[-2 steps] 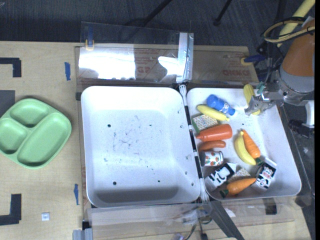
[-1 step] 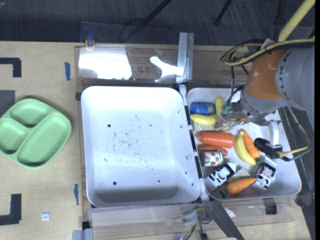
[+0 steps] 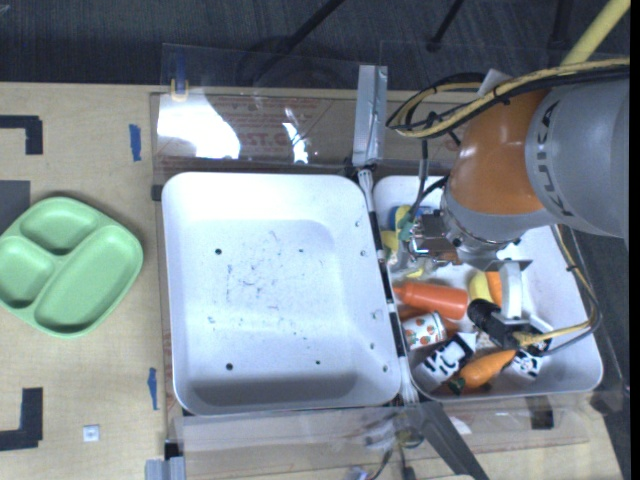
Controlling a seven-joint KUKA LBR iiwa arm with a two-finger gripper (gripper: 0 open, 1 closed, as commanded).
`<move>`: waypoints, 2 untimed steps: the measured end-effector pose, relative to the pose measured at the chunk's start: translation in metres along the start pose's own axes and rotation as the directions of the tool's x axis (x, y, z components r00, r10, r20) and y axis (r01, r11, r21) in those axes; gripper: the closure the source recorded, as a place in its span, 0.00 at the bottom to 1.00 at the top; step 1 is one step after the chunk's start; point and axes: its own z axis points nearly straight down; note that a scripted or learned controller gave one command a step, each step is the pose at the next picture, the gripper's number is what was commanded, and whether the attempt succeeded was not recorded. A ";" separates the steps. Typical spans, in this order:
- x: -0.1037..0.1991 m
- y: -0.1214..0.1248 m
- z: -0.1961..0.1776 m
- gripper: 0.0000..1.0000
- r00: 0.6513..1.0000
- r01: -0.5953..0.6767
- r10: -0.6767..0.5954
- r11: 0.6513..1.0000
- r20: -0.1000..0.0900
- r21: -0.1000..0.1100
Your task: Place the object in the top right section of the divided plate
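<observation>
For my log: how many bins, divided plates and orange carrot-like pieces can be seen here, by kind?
White bins: 2, left bin, right bin
Green divided plate: 1
Orange carrot-like pieces: 2, upper piece, lower piece
Total: 5

Arm [image 3: 590,158] is extended in from the right, wrist angled steeply downward. Gripper [image 3: 422,240] is held low, left of the wrist.

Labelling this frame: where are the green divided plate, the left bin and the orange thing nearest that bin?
green divided plate [image 3: 90,273]: camera view, large compartment's floor.
left bin [image 3: 270,288]: camera view, bare floor.
orange thing [image 3: 432,296]: camera view, mid-body.
</observation>
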 end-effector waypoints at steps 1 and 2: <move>0.109 -0.053 0.020 1.00 0.990 0.144 -0.144 0.990 0.000 0.002; 0.159 -0.057 0.095 1.00 1.000 0.021 -0.021 1.000 -0.002 -0.009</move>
